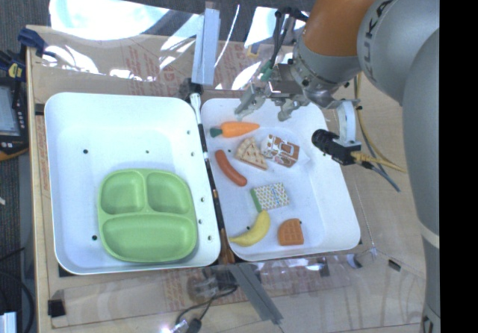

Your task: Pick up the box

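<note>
White bins sit side by side: the left bin (67, 175) carries a green tray (147, 216), and the right bin (328, 204) carries the toy food. The box (282, 149), white with red-brown print, lies flat in the upper middle of the right bin, touching or nearly touching the waffle wedge (252, 153) on its left, with the carrot (239, 129) just above and left. A second patterned packet (269, 195) lies below it; judged by shape, the upper item is the target.

The gripper (269, 104) hovers over the bin's upper edge, above and left of the box, fingers spread with nothing between them.

Procedure, as judged:
- Translate toward the box centre before descending
- Align the fingers across the box's narrow sides, clear of the wedge
- Descend fully, since the box lies low
- Risk: a finger lands on the wedge or pushes the box aside
</note>
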Available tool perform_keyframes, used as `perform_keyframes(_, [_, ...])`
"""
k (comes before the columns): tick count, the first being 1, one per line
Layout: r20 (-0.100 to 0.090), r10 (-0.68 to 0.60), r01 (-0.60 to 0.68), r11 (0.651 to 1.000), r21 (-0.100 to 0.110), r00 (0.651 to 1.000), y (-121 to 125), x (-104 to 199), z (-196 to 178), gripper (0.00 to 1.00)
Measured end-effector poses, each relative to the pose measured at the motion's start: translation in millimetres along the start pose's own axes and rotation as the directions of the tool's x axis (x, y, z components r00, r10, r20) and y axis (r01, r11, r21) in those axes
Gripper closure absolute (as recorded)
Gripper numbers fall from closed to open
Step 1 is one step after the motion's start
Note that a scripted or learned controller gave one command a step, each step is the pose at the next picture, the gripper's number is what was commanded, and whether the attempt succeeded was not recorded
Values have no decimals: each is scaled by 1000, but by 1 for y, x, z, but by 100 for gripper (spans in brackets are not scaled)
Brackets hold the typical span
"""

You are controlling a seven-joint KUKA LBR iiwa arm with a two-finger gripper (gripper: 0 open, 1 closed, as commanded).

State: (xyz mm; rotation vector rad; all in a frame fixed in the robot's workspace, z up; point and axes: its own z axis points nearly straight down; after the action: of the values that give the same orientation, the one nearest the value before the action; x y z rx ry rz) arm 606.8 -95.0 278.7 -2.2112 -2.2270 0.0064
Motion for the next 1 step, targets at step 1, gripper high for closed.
perform_keyframes(1, [0, -41, 41, 999, 0, 999, -76, -36, 62, 0])
